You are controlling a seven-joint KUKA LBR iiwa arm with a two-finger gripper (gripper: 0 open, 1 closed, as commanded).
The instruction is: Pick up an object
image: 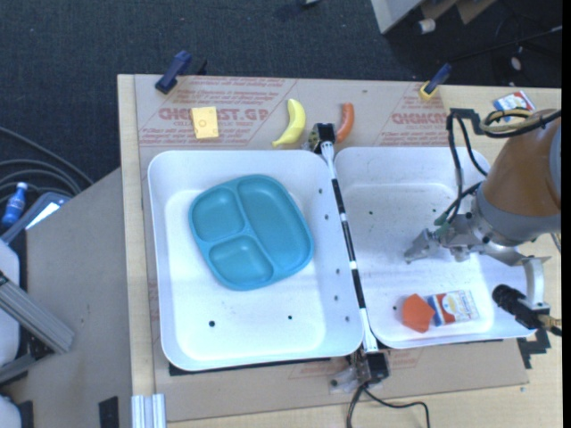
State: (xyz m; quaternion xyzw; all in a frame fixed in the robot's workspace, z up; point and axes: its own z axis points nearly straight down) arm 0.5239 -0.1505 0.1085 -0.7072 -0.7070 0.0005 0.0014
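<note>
Over on the left we see the left bin (pixel 178 328), and lying in it a blue plate (pixel 250 230) with three compartments, flat and slightly turned; behind that bin, on the bench board, we pick out a small yellow square (pixel 204 124), then a yellow banana (pixel 291 123) and an orange pepper (pixel 345 121) side by side, both just past the bins' rear rims; moving across the divider we come to the right bin (pixel 393 194); near its front edge sits an orange lump (pixel 416 313), touching or just beside a small white packet (pixel 455 307) with red and blue print, which lies flat to its right; above them, well apart from both, we find the gripper (pixel 426 247) pointing left over the bin's middle; we see nothing between its fingers, and we cannot tell how wide they stand; the grey arm (pixel 526 185) with its orange band comes in from the right.
</note>
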